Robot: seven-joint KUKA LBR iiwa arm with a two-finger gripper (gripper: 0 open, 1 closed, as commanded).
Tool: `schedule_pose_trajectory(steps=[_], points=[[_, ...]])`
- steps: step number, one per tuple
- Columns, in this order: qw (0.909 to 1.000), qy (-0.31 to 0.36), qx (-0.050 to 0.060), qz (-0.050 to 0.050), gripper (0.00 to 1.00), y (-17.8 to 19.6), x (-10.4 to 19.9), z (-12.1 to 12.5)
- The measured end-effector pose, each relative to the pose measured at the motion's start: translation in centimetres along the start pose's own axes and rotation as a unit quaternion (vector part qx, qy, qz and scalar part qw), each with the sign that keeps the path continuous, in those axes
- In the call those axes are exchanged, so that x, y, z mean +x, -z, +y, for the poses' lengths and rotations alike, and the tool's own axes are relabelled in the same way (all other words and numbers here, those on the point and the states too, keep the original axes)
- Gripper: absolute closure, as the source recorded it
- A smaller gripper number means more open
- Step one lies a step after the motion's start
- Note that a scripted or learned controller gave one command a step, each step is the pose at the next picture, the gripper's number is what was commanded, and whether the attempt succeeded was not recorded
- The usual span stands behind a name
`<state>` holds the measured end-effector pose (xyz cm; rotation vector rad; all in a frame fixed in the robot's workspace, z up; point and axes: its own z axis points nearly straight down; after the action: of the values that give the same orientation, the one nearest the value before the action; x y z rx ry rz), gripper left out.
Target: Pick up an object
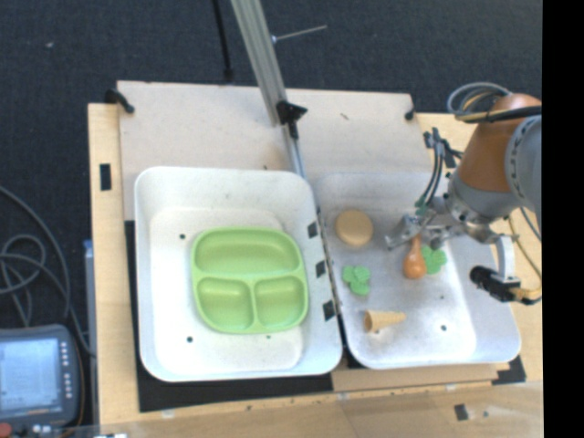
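Observation:
My gripper (422, 234) hangs over the middle of the right bin (493, 336), reached in from the right on the grey arm with its orange band (488, 153). Its fingers stand spread, open. An orange carrot-shaped toy (415, 261) lies just below them, its upper end near the gap; nothing is gripped. Beside the carrot to the right sits a small green piece (435, 259). Further left lie a round tan bun (354, 227), another green toy (357, 279) and a tan ice-cream cone (383, 319).
The left bin (164, 199) holds a light green divided tray (248, 277). A metal pole (265, 62) rises from between the bins at the back. A black part on a cable (493, 284) hangs at the right bin's right side.

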<state>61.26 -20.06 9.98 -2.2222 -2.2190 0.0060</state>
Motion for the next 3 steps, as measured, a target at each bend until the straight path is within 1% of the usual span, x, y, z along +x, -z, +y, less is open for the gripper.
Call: schedule_pose_trajectory(steps=[1, 2, 3], points=[[1.0000, -0.002, -0.003, 0.000, 1.00, 1.5, -0.1, 0.2], [1.0000, 0.002, -0.006, 0.000, 1.00, 7.9, 0.1, 0.3], [1.0000, 0.002, -0.005, 0.000, 1.00, 12.8, 0.2, -0.3]])
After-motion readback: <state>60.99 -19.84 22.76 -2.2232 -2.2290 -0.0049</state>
